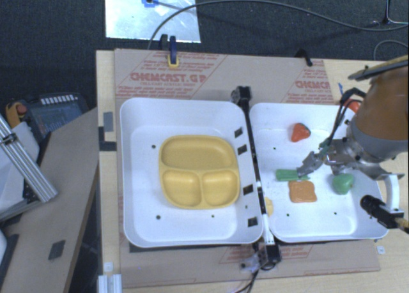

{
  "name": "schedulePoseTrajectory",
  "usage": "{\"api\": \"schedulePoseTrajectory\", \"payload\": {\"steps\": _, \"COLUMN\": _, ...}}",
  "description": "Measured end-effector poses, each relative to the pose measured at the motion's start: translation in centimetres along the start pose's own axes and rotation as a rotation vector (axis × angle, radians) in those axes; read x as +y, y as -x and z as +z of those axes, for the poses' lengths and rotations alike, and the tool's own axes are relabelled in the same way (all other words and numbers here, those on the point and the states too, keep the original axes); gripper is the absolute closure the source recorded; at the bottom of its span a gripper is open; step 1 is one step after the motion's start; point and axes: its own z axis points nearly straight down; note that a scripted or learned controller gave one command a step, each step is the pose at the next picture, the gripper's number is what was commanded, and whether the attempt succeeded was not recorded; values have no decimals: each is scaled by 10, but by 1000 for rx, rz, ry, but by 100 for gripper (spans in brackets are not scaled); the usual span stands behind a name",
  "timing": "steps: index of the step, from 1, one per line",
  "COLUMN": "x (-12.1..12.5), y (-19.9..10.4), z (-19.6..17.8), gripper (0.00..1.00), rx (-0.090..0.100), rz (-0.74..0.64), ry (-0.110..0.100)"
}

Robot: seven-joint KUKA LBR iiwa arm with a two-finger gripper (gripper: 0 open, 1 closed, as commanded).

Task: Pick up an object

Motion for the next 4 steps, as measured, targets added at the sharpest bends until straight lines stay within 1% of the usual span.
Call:
{"api": "schedulePoseTrajectory", "payload": {"steps": 1, "x": 3, "y": 0, "z": -5, "gripper": 0, "rx": -2, "rz": -2, "ry": 11}}
{"api": "schedulePoseTrajectory", "payload": {"steps": 2, "x": 5, "y": 0, "z": 58, "gripper": 0, "rx": -1, "rz": -1, "ry": 6}}
{"api": "schedulePoseTrajectory", "payload": {"steps": 3, "x": 6, "y": 0, "z": 108, "gripper": 0, "rx": -3, "rz": 0, "ry": 10}}
{"api": "schedulePoseTrajectory", "payload": {"steps": 4, "x": 7, "y": 0, "z": 96, "gripper": 100, "rx": -2, "rz": -1, "ry": 14}}
